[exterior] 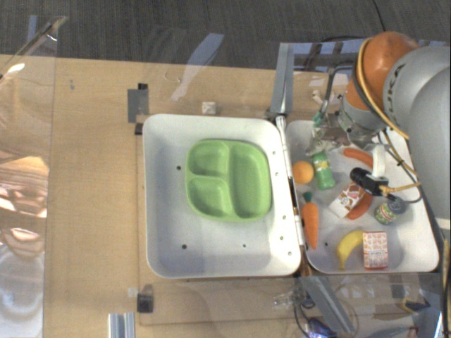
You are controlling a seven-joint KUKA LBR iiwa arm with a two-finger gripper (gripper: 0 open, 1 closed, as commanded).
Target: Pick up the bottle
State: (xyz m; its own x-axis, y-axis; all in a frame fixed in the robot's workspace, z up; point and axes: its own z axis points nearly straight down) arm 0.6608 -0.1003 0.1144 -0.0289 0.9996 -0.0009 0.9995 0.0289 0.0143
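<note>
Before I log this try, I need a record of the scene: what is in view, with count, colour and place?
Bins: two, white, side by side on the bench.
Divided plate: one, green, left bin.
Bottle: one, green, right bin, below the gripper.
Orange: one, orange, left of the bottle.
Carrot: one, orange, right bin's left side.
Banana: one, yellow, right bin's front.
Carton: one, red, beside the banana.
Gripper: one, grey, above the bottle.

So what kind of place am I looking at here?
Probably a robot lab bench for pick-and-place trials: two shallow white bins side by side, toy food like a banana and carrot, and a grey arm reaching in.
</note>
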